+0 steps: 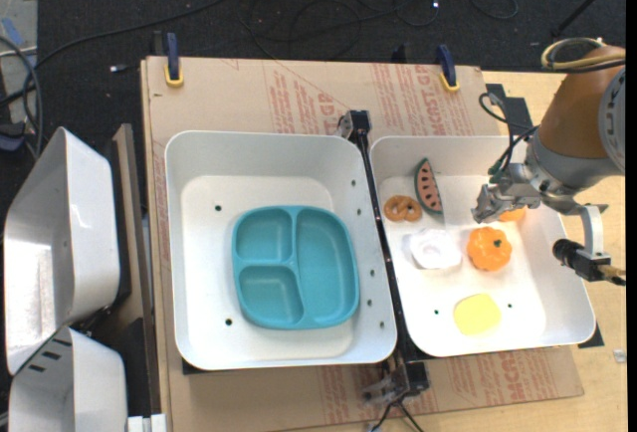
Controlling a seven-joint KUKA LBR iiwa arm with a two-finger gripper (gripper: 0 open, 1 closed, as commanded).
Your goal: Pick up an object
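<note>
Bright, even overhead light; the white bins glare slightly, soft shadows hug their rims, and focus softens beyond them.

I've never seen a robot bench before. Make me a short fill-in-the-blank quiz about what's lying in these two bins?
1. The divided plate in the left bin is ____ in colour.
2. The right bin holds a pretzel right beside a slice of ____.
3. The yellow disc lies nearer the camera than the small orange ____.
4. The gripper hovers over the ____ bin.

Missing words: teal; watermelon; pumpkin; right
</note>
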